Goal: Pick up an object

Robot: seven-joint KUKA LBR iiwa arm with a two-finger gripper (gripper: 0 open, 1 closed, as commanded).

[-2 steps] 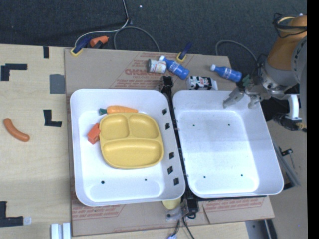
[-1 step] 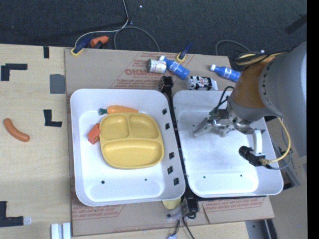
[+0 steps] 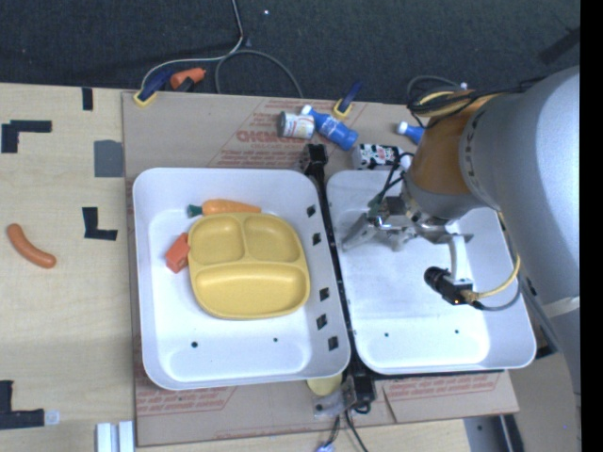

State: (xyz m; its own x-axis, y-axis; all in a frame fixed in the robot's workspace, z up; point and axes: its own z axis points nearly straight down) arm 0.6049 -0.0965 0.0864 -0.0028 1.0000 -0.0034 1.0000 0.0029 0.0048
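A yellow divided plate [image 3: 250,264] lies in the left bin [image 3: 155,347], with an orange carrot [image 3: 231,207] touching its far edge and a small red-orange piece [image 3: 177,251] tucked against its left side; these are the candidates for picking. The gripper [image 3: 372,226] hangs low over the right bin [image 3: 415,337], close to the wall the two bins share, and nothing shows beneath it or between its metal parts. Whether the jaws are spread or pressed together cannot be told, since the wrist and its cabling cover them from above. On the bench left of the bins, well apart from the arm, rests a loose sausage-shaped toy [image 3: 31,247].

The step in hand appears to be a descent or probe in a part of the bin that holds no object, so no grasp looks made. A next move would likely call for lifting clear, crossing the shared wall and lining up over the carrot or plate rim.
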